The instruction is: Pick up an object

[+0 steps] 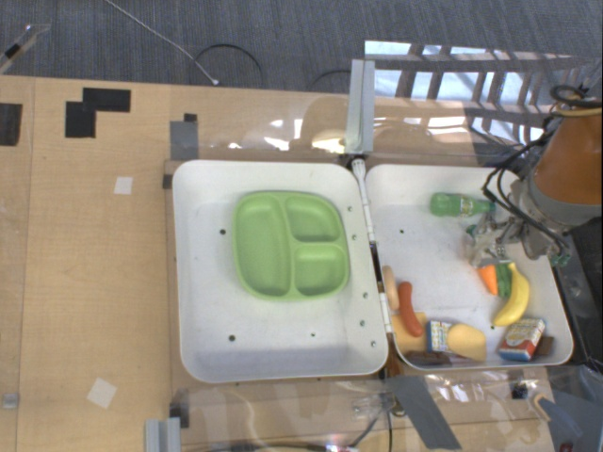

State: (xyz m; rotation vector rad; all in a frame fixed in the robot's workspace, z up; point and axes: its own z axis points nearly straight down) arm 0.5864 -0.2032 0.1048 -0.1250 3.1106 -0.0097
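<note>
My gripper point(487, 246) hangs over the right bin point(424, 252), at its right side, on the grey arm with the orange band point(577, 158). Just below it lies a small orange carrot point(487, 280), with a green piece point(506, 280) and a yellow banana point(514, 301) beside it. A green bottle point(453, 204) lies on its side to the upper left of the gripper. Nothing shows as held.
At the right bin's front lie a red sausage point(406, 298), a blue and yellow box point(438, 334), a yellow lump point(468, 340) and a red and blue carton point(521, 339). The left bin point(203, 328) holds a green divided plate point(288, 244). A metal post point(360, 106) stands behind the bins.
</note>
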